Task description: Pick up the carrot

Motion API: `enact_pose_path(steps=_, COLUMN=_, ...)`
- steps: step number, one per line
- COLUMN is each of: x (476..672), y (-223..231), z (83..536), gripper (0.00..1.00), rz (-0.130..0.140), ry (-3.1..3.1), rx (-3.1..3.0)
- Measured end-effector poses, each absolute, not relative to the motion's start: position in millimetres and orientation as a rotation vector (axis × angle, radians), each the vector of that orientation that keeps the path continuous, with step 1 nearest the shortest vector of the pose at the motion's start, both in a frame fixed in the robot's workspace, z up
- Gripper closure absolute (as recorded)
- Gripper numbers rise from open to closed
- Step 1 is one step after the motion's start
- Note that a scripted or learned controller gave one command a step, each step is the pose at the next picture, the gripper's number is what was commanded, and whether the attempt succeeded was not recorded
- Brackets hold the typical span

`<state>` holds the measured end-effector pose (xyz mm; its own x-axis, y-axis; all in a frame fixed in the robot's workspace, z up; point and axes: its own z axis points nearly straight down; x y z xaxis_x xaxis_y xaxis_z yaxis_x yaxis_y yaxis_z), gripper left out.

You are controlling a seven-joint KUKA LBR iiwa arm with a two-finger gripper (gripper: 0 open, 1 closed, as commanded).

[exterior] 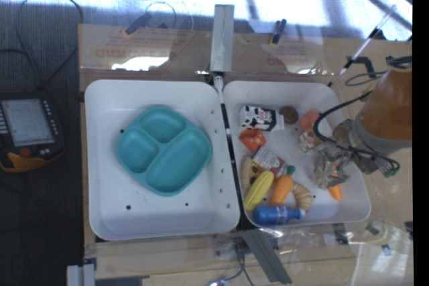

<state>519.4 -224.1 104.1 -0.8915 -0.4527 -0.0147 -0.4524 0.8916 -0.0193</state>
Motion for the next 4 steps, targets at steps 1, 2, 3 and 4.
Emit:
enact_pose_path(steps=1, x=518.9, y=-224, z=103, gripper=0.0, rz=-0.022, ry=3.039, rx=-0.728)
enact_pose_path(steps=2, x=509.7, y=-224, z=92, gripper=0.0, rz=-0.009, ry=3.116, rx=-0.279)
enact_pose_path(steps=3, x=512.6, y=-223, z=103, gripper=1.0, rz=-0.017, ry=3.109, rx=-0.279)
enact_pose_path(steps=4, x=512.2, y=-223, z=103, gripper=0.0, rz=-0.016, ry=3.111, rx=-0.279)
